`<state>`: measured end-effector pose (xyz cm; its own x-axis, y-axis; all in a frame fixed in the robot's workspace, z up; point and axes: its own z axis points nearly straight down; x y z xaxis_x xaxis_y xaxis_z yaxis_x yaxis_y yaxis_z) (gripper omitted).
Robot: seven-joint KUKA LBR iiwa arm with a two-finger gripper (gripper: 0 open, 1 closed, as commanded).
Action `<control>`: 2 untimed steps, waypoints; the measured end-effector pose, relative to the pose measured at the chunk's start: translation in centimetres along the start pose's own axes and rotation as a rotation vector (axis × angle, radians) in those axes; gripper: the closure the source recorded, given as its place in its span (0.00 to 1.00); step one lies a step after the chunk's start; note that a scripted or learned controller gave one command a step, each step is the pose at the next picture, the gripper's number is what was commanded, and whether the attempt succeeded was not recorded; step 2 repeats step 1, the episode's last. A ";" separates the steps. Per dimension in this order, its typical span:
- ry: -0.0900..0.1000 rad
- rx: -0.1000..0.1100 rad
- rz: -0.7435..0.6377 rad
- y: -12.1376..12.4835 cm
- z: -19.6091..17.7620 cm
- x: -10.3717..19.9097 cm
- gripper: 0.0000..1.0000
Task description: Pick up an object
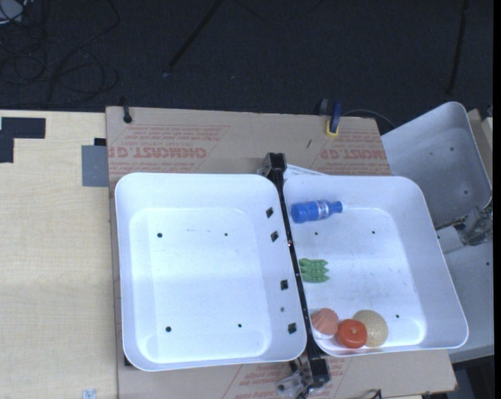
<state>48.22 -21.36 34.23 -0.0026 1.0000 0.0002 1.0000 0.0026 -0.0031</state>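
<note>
In the camera view the task looks to be at its very start: every candidate lies loose in the right bin (433, 248), nothing lifted, so the step in hand is, as I judge it, choosing a target and bringing the arm over it. Taking the black strip (287, 256) between the two bins as the landmark, the blue bottle (316, 211) lies on its side just right of the strip's far half, cap pointing away from it; it is smooth, glossy plastic and cylindrical, likely to roll if nudged. A small green piece (313, 270), knobbly and pod-like, lies just right of the strip's middle. Right of the strip's near end three rounded things crowd into the bin's corner: a pale pink one (324, 321) nearest the strip, a red-orange disc (351, 333) touching it, and a beige dome (372, 327) farthest out. The next move probably calls for a straight descent on something that stands apart; the bottle or the green piece gives more room than the packed trio against the wall. Left of the strip, the left bin (192, 181) is the same shallow, matte white plastic with rounded corners. Both bins rest on printed brown cardboard (192, 144) laid over a pale wood-grain tabletop (42, 264)
</note>
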 end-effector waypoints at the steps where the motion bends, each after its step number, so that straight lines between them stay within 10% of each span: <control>1: 0.000 -0.004 0.001 -0.6 -1.3 0.0 1.00; 2: 0.000 -0.004 0.001 -0.6 -1.3 0.0 1.00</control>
